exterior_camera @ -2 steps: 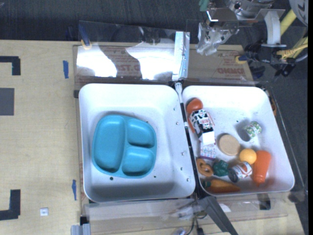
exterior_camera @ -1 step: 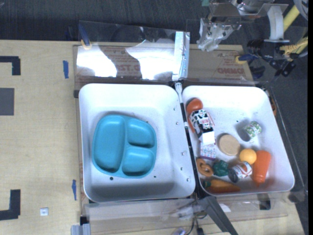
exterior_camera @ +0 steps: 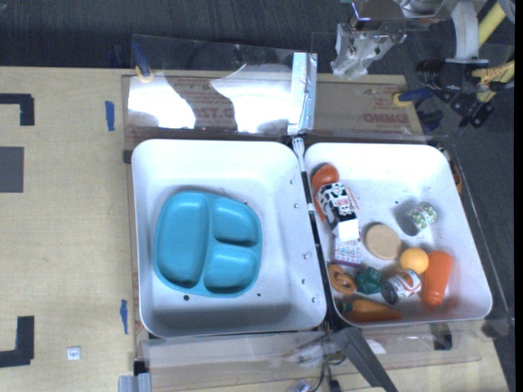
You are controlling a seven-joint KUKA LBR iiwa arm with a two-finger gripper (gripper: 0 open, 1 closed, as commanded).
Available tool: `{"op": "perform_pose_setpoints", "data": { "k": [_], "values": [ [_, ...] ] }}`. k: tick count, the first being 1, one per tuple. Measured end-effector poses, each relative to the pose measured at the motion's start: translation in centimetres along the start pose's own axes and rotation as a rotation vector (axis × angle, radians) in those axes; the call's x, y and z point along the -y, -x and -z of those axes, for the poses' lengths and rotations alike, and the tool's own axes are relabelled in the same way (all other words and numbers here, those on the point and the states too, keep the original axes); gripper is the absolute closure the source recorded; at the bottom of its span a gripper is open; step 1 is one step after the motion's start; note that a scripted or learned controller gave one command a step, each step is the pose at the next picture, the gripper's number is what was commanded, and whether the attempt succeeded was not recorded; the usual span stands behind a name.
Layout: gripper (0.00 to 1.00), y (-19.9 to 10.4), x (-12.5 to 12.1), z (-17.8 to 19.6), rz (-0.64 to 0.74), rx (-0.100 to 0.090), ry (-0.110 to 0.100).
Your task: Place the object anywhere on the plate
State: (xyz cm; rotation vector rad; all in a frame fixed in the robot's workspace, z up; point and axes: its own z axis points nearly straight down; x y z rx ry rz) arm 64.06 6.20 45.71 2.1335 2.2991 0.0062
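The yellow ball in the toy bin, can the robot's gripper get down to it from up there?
Probably yes. The yellow ball lies uncovered on top, and the gripper hangs beyond the right bin. But the orange bottle and round tan disc crowd it.

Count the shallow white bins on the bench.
2. The left bin holds a blue plate; the right bin, touching it, holds small toys. None seems hidden.

Plate point(exterior_camera: 208, 242) sat in left bin point(exterior_camera: 155, 170), w/ right bin point(exterior_camera: 437, 170) just beside it holding a round disc point(exterior_camera: 382, 241) mid-bin, toys clustered along its near & left sides.
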Motion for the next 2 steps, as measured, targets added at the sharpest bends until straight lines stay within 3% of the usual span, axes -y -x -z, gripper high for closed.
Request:
{"op": "perform_pose_setpoints", "data": {
  "k": [2],
  "values": [
    [1.00, -0.1, -0.2, 2.1, 0.001, 0.001, 0.009]
  ]
}}
